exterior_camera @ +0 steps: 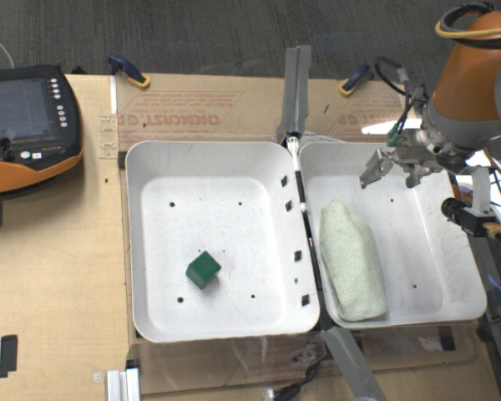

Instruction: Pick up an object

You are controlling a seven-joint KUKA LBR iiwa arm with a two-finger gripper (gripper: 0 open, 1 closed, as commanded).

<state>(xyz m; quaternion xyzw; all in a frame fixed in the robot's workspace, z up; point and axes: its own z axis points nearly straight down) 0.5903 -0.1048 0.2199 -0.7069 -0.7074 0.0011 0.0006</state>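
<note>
One rolled, nubby pale green towel [351, 261] lies along the divider-side wall of the right bin [451, 303]. Beyond that wall, one small hard-edged green cube [204, 270] sits in the smooth white left bin [142, 249], bare floor all around it. The gripper [394, 170] hangs above the towel's far end, its two fingers spread apart, holding nothing.

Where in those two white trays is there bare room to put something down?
Left bin: bare all round the green block. Right bin: bare from the rolled cloth to its right wall; the back corner is crowded under the gripper.
</note>
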